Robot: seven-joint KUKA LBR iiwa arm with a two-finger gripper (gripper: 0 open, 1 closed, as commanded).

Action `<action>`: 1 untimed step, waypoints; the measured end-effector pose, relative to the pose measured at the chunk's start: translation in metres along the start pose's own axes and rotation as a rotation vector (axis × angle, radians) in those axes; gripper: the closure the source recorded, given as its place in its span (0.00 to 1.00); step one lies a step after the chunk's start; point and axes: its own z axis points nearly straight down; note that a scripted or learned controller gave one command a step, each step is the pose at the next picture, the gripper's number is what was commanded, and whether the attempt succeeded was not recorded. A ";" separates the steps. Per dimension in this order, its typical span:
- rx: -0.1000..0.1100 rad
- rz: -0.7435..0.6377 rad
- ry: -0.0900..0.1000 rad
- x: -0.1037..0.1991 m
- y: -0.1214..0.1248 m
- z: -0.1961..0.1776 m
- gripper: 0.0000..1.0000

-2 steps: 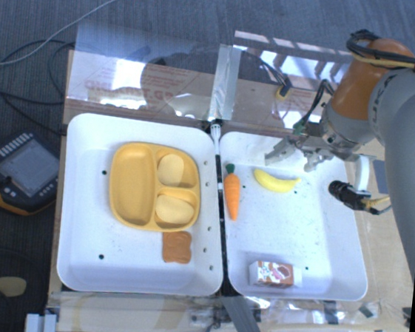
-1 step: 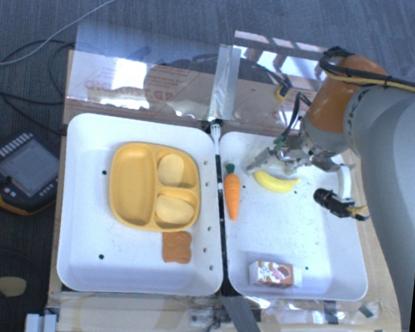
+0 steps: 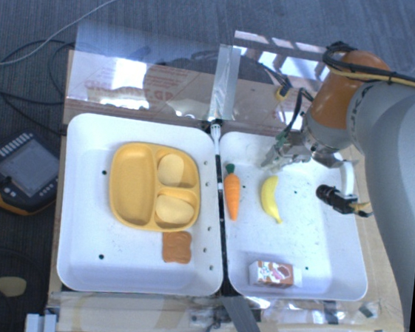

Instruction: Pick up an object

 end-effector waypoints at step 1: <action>0.000 0.000 0.000 0.000 0.000 0.000 0.00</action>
